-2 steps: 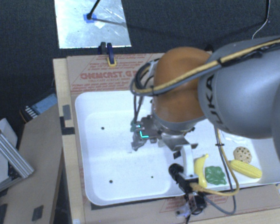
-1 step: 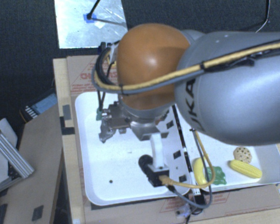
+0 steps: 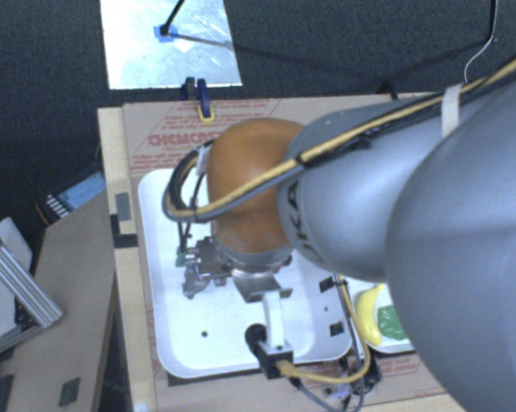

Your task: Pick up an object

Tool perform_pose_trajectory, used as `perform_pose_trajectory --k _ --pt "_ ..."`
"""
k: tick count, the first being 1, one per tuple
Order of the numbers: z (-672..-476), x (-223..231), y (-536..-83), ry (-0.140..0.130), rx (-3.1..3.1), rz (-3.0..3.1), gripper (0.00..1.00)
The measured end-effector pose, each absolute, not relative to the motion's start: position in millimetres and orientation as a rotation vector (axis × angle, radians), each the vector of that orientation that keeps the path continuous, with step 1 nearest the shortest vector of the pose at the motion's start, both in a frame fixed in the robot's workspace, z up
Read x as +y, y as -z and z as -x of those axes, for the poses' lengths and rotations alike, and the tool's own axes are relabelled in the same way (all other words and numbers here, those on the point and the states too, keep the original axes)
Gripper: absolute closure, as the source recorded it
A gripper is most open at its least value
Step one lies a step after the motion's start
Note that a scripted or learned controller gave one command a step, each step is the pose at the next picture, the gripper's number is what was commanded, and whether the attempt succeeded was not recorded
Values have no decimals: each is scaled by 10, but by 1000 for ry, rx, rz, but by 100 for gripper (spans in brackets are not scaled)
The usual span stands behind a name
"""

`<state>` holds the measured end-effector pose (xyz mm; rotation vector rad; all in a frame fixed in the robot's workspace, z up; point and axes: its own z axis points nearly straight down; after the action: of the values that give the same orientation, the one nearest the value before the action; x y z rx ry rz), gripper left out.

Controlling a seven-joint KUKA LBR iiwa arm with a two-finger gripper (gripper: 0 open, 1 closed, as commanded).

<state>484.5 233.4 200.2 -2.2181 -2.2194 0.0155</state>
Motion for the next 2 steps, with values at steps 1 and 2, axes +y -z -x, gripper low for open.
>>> perform_pose_trajectory --k 1,2 --pt "-5041 2329 -1037 -13 -2219 2220 0" --pt "-4948 2344 -1324 1 -2221 2221 0"
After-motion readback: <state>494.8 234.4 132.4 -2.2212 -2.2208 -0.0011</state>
